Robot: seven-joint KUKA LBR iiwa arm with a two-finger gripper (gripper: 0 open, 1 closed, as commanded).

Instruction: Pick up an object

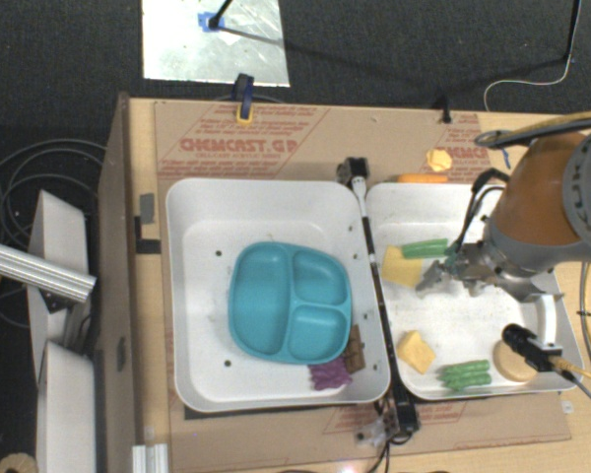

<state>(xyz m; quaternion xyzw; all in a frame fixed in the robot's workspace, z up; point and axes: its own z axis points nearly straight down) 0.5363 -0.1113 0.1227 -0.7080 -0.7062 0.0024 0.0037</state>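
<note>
Bench: brown cardboard-covered top (276,136) on dark carpet, two white bins side by side, centre frame.
Left bin (202,215): teal divided plate (291,304); purple piece (327,374) and brown piece (355,351) touching its lower right edge.
Right bin (414,205): arm enters from right edge; gripper (443,272) low over bin's middle.
Gripper state: cannot tell, tips too blurred.
Green stick (426,248): long, thin, flat on bin floor, long axis near horizontal, just above gripper, ends toward frame left and right.
Yellow block (402,266): just left of gripper, touching green stick's left end.
Yellow wedge (416,351): lower left of bin.
Green bundle (465,372): lower edge, axis horizontal, beside tan disc (512,365).
</note>
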